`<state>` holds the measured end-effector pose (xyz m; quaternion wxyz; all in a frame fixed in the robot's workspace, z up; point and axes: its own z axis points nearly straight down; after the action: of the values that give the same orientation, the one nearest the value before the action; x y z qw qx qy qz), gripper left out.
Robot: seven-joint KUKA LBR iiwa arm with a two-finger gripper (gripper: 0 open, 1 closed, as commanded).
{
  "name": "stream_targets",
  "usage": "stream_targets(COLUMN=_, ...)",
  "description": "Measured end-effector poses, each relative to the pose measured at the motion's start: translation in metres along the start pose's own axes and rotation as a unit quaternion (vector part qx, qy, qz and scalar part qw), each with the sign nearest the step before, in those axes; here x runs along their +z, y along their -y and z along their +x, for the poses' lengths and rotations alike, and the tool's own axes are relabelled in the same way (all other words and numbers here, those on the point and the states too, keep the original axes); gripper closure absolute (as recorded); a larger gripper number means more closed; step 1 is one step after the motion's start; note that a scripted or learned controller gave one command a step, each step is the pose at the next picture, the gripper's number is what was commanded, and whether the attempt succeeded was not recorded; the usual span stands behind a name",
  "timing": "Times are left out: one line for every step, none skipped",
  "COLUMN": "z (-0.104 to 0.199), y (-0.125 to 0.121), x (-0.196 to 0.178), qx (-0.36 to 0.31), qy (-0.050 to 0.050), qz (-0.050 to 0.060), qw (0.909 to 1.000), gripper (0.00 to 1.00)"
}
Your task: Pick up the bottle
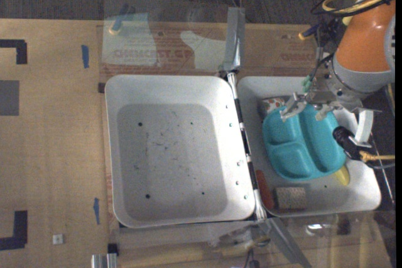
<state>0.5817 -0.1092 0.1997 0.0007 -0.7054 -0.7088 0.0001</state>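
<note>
My gripper (306, 111) hangs over the right bin (372, 196), just above the far edge of a teal divided plate (301, 149). Its two silvery fingers (289, 112) stand apart, so it is open, and nothing shows between them. The plate lies tilted and covers most of that bin's floor, hiding whatever is beneath it. A patterned orange-and-white item (271, 103) peeks out at the plate's far left corner, close to the left finger.
A yellow object (341, 177) sticks out from under the plate's near right edge. A speckled tan block (290, 198) and a thin red thing (262, 185) lie along the right bin's near left side. The left bin (113, 135) stands beside it.
</note>
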Motion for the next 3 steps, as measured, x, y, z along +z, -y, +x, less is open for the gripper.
stream_targets(z=-0.022, y=-0.042, x=0.103, qx=-0.14, qy=0.003, qz=-0.012, qw=0.9901, gripper=0.0)
stream_targets(z=-0.027, y=-0.044, x=0.09, qx=-0.137, qy=0.007, qz=-0.018, qw=0.9904, gripper=1.0)
stream_targets(z=-0.061, y=0.009, x=-0.007, qx=-0.096, qy=0.001, qz=-0.002, qw=0.9953, gripper=1.0)
